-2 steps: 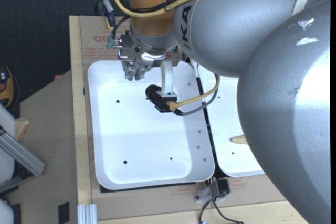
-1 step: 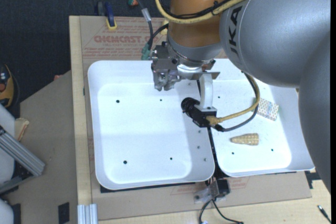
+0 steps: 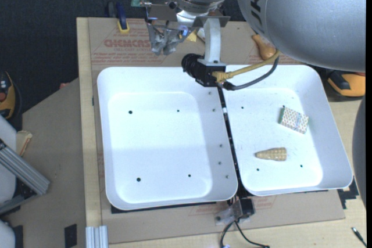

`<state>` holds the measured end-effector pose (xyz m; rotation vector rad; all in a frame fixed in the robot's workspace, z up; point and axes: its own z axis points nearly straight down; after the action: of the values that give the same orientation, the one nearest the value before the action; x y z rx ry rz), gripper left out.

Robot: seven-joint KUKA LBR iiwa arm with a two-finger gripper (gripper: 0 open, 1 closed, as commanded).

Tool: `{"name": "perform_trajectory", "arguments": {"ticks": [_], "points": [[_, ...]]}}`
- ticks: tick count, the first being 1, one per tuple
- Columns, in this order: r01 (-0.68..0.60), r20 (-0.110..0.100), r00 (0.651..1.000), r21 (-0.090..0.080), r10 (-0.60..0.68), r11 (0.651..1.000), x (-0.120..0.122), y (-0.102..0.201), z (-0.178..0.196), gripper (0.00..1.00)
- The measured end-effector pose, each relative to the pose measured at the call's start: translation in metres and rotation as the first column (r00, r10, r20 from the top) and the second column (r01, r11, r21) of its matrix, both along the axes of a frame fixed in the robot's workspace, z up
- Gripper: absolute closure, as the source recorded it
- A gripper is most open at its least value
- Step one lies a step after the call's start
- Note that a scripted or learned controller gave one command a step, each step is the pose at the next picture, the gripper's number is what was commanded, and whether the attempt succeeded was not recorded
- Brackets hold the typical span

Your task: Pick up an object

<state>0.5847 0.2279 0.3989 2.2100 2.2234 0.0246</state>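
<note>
The desk (image 3: 279, 215) is a tan board with red lettering (image 3: 125, 43) along its far edge. A blue and yellow clamp (image 3: 121, 16) grips that same far edge, left of the lettering. Off the desk's left side lies a grey metal rail (image 3: 23, 170). At the desk's near edge, a black cable (image 3: 244, 235) trails from a small connector (image 3: 241, 209).
</note>
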Motion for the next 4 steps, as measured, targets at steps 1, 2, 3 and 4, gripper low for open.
{"name": "perform_trajectory", "arguments": {"ticks": [1,2,3,4], "points": [[0.008,-0.027,1.0,-0.01,-0.008,1.0,-0.025,-0.004,-0.096,1.0],[0.01,-0.024,1.0,-0.008,-0.01,1.0,-0.109,-0.057,-0.085,1.0],[0.003,-0.008,1.0,-0.003,-0.003,1.0,-0.087,-0.03,-0.024,1.0],[0.003,-0.027,1.0,-0.011,-0.003,1.0,-0.066,-0.002,-0.126,1.0]]}}
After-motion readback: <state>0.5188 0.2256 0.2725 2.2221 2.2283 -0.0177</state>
